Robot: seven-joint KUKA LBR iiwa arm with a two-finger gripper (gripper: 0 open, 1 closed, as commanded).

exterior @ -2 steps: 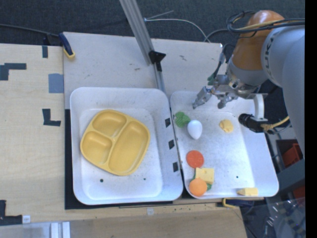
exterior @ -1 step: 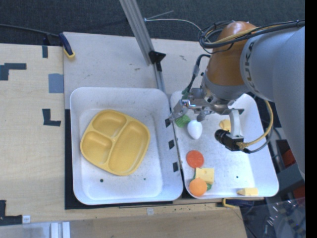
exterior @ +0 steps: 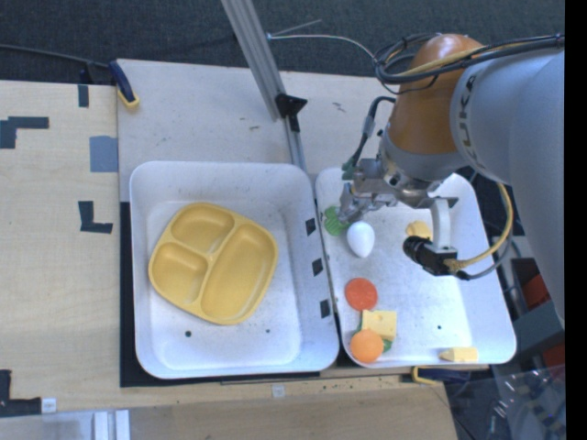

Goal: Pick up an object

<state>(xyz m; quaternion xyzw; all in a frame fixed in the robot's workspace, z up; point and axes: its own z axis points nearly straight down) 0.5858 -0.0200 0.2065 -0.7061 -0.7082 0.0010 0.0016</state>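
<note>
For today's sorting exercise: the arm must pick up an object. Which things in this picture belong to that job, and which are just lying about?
Belong to the job:
gripper
white egg
green piece
red disc
orange ball
yellow block
right bin

Just lying about:
yellow tray
left bin
metal post

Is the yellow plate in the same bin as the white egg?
No, the yellow plate lies in the left bin, while the white egg sits in the right bin.

Gripper [exterior: 351,211] above white egg [exterior: 360,239]
</note>
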